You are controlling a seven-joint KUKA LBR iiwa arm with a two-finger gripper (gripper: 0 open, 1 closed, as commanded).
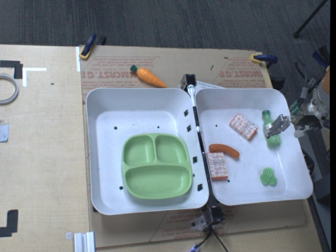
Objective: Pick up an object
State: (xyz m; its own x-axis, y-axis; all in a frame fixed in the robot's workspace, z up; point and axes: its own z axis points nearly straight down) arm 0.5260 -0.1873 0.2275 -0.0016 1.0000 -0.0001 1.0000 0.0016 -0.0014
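Reaching in from the right, the claw sits over the right shallow white bin, at a small green bottle; whether it grips or stands released, I cannot tell. Nearest in that bin lie a green clustered toy and a red-and-white patterned packet, then an orange-red sausage, then a second patterned packet. The left white bin holds a green divided plastic plate. Beyond both bins, an orange toy carrot lies on the cardboard-covered surface.
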